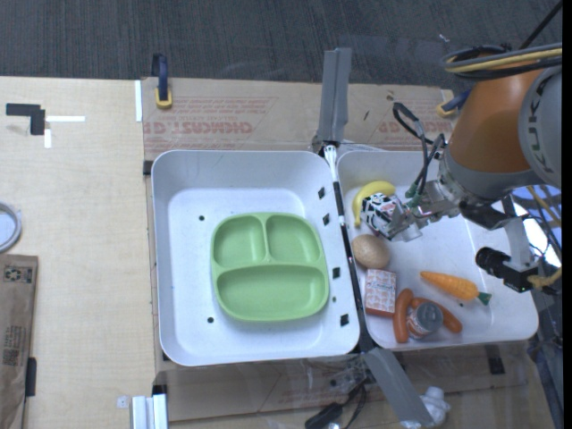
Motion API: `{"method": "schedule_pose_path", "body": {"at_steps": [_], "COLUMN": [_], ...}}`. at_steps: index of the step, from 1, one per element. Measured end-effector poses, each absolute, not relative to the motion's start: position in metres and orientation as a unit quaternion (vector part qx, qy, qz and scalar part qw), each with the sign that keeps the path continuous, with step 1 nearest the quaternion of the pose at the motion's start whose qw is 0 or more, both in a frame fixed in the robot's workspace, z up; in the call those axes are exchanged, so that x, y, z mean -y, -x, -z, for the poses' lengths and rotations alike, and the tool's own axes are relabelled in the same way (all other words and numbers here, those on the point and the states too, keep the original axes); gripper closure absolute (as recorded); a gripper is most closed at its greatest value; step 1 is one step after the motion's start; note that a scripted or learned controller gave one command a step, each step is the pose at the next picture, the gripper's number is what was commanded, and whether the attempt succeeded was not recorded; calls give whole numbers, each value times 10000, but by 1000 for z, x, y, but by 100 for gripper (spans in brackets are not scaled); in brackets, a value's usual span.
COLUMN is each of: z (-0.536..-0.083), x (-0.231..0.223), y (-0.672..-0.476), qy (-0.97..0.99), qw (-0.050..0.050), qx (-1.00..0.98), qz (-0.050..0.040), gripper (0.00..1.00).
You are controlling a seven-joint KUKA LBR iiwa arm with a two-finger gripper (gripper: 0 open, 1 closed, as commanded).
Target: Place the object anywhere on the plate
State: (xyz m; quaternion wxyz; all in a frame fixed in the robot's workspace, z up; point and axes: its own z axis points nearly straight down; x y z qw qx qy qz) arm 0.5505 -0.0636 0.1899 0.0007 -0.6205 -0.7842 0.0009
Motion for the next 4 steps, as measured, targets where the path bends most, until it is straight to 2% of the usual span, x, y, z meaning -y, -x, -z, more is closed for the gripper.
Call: {"method": "schedule_pose_path", "body": {"at_steps": [1,2,3,4], "z": [-191,-224,-228,-246], "x": [-5,-31,-32,21], "y": [-526,-552,-590,-570], "qy": [5872,5514,5252,4957], "qw": [-60,-149,-160,0], "qx": [8094,8341,8508,8685], "qz": [-58,-48,-9,-14], "gripper": [100,100,100,100]}}
